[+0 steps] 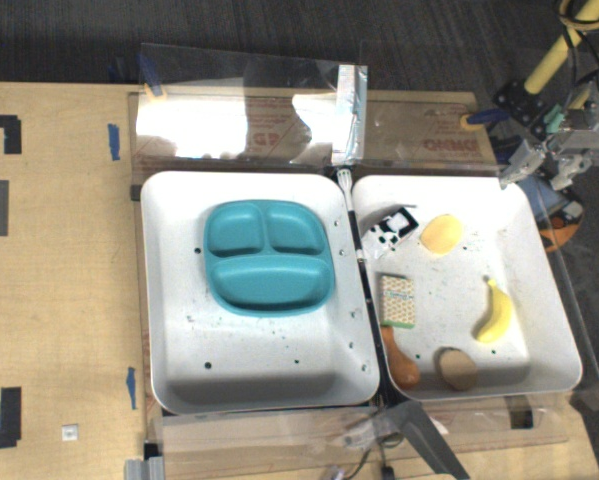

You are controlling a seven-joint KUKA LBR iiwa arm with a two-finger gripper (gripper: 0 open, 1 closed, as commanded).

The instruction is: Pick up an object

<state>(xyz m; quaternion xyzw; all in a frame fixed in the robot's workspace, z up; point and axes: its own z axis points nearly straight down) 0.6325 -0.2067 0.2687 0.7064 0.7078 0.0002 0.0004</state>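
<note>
We see two white bins side by side on the desk [49,268]. We take the right bin [549,308] as our landmark. The left bin [169,298] touches its left wall and holds a teal divided tray [269,256], lying flat near the middle.

Inside the right bin we count several things, all apart from one another or nearly so. A black-and-white patterned card [391,225] lies at its upper left corner. Just to the right of that card sits a round yellow piece [441,234], in the bin's upper middle. A small patterned packet [398,300] lies along the bin's left wall, about halfway down. Below it, at the bin's lower left, an orange carrot-like piece [403,364] rests against the wall. A brown rounded lump [458,368] sits at the bin's lower middle, just beside the orange piece. A banana [496,314] lies on the bin's right half, curved, well apart from the packet.

The hand [564,153] hangs just outside the bin's upper right corner, above the rim, amid cables and a yellow hose [569,28]. We cannot tell whether it is parted or closed, and we see nothing of the bin's contents in it.

Behind both bins stands a clear plastic sheet [249,118] over cardboard.
</note>
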